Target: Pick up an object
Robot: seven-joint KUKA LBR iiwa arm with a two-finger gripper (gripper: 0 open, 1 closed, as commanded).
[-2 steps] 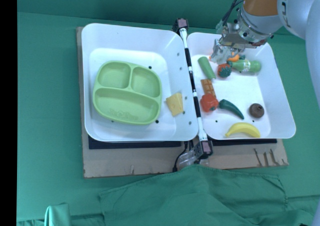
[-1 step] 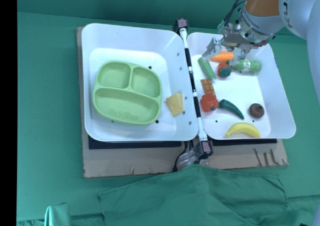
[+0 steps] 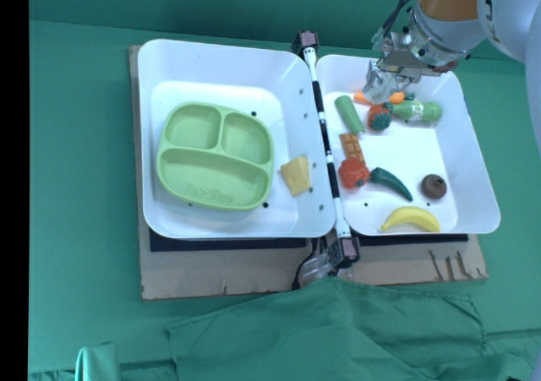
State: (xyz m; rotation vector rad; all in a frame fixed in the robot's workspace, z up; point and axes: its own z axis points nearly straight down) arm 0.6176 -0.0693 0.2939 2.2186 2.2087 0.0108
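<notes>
Spanning a green cloth-covered bench [image 3: 76,160], two white bins, left bin [image 3: 169,62] with lime divided plate [image 3: 216,155], right bin [image 3: 469,176] with green bottle [image 3: 417,111] at twelve o'clock, long axis three-to-nine, gripper [image 3: 382,88] just beside it, grip state cannot be told

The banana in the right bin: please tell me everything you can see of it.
The banana is a yellow, curved toy fruit that looks like smooth plastic. It lies flat on the floor of the right bin, near the front edge, ends pointing down toward that edge. It looks whole. Nothing touches it; the dark green pepper lies just behind it.
</notes>
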